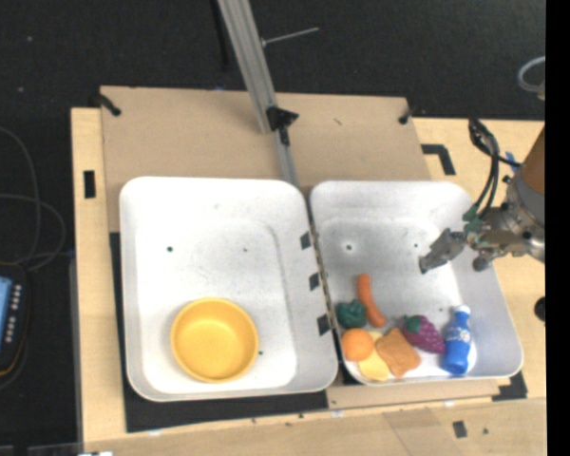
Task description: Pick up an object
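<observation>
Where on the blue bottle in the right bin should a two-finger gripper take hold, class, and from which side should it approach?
Grip the blue bottle across its middle, coming straight down from above. It lies on its side near the right bin's right wall, white cap pointing away from the front rim. The purple grapes crowd its left flank, so closing across the narrow body probably needs care there.

Illumination even and moderately bright from overhead. The two white bins (218,255) read slightly overexposed, with faint grey sheen on the right bin floor (389,217). Shadows soft and short. Dark surroundings lack detail. Overall sharpness low; the small items in the right bin appear soft-edged. No marked edge distortion.
</observation>
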Motion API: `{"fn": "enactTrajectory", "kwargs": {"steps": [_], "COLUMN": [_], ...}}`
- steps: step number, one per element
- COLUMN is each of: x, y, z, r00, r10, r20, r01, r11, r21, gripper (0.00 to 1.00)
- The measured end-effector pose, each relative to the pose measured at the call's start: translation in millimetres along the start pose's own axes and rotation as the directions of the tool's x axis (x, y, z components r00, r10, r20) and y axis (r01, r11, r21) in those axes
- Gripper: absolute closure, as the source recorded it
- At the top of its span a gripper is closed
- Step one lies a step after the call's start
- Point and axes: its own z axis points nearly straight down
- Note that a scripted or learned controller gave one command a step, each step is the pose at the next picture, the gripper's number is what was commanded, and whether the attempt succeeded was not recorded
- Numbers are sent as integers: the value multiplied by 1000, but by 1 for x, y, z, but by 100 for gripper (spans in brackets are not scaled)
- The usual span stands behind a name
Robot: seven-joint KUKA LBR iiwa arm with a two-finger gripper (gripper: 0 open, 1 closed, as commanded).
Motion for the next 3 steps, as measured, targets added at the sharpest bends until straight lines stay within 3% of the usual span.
{"fn": "enactTrajectory", "kwargs": {"steps": [1,3], "x": [0,8], "y": [0,-3], "z": [0,116], "r00": [1000,1000], "r10": [1,3], "r20": [0,-1], "r01": [-1,-3], "r11": [1000,1000], "r21": [0,8], "gripper": [0,0]}}
